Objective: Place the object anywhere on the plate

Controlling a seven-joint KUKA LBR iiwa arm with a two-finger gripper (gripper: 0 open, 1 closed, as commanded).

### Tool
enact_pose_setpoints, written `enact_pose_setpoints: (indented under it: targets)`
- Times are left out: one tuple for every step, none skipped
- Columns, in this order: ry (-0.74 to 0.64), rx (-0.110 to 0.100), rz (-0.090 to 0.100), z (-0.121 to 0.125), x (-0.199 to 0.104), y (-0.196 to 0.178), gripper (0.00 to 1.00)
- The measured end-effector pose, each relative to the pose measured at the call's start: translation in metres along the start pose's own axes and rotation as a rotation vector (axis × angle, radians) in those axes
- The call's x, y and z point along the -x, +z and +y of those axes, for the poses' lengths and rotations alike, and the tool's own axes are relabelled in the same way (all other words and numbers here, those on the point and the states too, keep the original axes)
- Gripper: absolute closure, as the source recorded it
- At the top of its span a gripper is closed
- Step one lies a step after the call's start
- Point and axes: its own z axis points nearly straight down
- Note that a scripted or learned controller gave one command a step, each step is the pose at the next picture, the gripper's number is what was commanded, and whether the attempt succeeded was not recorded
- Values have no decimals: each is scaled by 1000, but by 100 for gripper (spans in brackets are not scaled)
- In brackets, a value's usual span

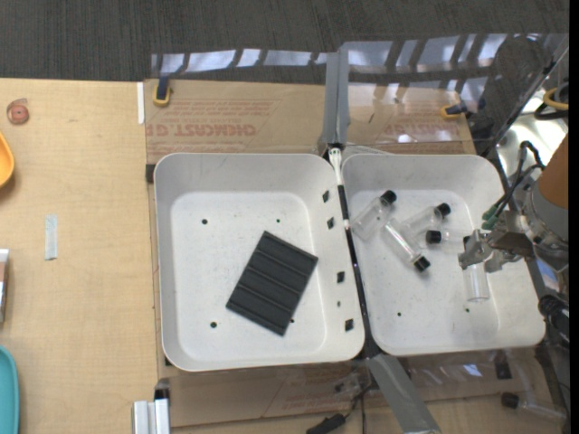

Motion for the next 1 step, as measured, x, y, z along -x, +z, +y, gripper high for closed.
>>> enact_pose_setpoints:
  targets:
    - [-468,-2,1,25,-75,21,100]
